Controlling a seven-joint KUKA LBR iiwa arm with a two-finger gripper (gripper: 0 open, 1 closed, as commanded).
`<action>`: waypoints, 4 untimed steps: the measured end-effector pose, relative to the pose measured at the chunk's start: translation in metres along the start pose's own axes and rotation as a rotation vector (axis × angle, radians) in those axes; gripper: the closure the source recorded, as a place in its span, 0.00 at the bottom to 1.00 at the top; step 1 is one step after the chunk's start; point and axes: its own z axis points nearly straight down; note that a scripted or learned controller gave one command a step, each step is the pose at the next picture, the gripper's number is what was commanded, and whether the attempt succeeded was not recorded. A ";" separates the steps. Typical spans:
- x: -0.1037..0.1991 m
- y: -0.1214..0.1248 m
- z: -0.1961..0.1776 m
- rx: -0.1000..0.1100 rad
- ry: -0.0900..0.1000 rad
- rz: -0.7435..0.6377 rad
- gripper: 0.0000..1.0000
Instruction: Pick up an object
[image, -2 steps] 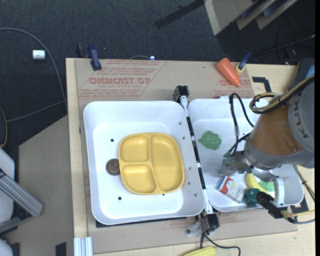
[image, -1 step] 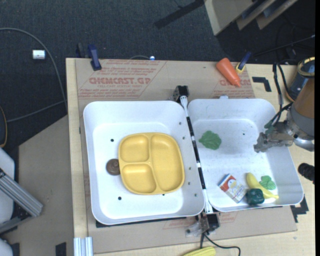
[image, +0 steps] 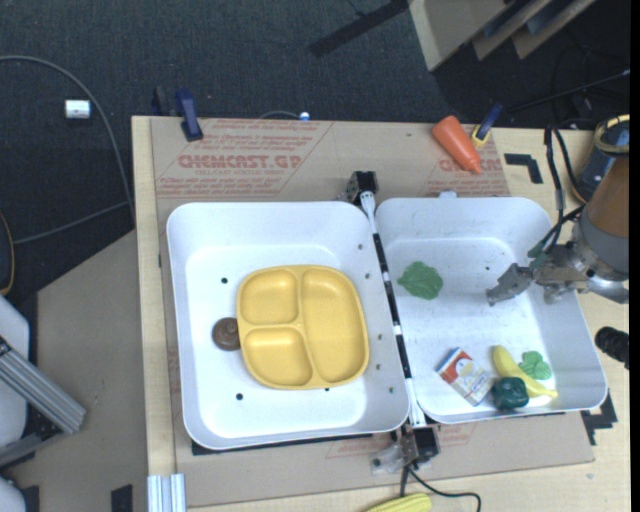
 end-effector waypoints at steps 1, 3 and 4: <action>-0.006 -0.045 0.091 0.001 0.001 0.000 0.00; 0.050 -0.007 0.071 -0.001 0.001 -0.002 1.00; 0.129 -0.009 -0.012 0.000 0.002 -0.003 1.00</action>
